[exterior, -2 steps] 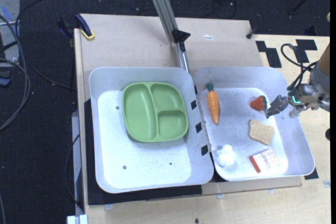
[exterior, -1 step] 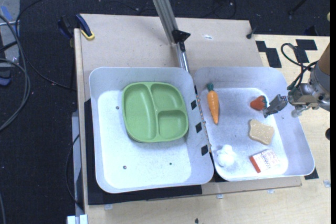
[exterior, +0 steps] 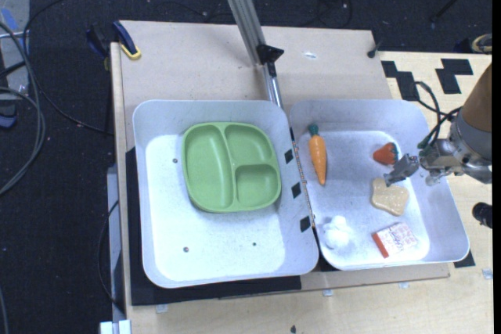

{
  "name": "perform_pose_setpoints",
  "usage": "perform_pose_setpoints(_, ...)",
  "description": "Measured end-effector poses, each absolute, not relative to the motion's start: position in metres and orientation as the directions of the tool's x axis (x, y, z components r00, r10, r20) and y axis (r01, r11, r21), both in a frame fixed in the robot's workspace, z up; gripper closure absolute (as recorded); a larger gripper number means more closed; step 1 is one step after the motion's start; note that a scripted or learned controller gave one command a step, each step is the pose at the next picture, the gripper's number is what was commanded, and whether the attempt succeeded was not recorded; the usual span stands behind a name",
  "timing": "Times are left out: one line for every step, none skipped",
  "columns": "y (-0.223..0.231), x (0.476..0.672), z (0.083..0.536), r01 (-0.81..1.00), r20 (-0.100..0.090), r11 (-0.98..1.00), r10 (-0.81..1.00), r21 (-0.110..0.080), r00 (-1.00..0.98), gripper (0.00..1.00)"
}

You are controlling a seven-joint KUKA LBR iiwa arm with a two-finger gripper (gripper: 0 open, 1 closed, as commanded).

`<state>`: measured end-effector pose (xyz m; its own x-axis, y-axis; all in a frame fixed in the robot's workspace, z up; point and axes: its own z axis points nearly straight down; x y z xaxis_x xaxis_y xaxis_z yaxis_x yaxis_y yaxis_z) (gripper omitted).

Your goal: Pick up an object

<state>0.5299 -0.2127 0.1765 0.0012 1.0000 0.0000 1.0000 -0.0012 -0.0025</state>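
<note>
- Over the right-hand shallow white bin (exterior: 438, 246), seen from the one fixed camera above the surface, the grey arm with its orange band reaches in from the right, and its tool (exterior: 401, 172) hangs just above the upper edge of a pale tan, bread-shaped piece (exterior: 390, 198).
- Whether the tool's fingers stand apart or together cannot be told; nothing shows between them.
- A small red rounded object (exterior: 384, 154) lies just beyond the tool, toward the bin's far wall.
- The step looks like the approach before a grasp: the next move would call for lowering onto the tan piece and closing on its narrow sides.
- The tan piece lies flat, its long axis running roughly left to right.
- An orange toy carrot with a green top (exterior: 318, 155) lies well apart, green end toward the far wall.
- A green divided plate (exterior: 232, 167) sits in the left bin (exterior: 156, 246).
</note>
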Motion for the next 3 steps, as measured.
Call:
perform_pose_setpoints(-0.218,0.529,0.132,1.000,0.000,-0.001,1.000,-0.003,0.001,0.00)
perform_pose_setpoints(-0.217,0.531,0.093,1.000,0.001,-0.001,1.000,0.004,0.001,0.00)
perform_pose_setpoints(-0.218,0.531,0.105,1.000,-0.005,0.000,1.000,0.007,0.000,1.00)
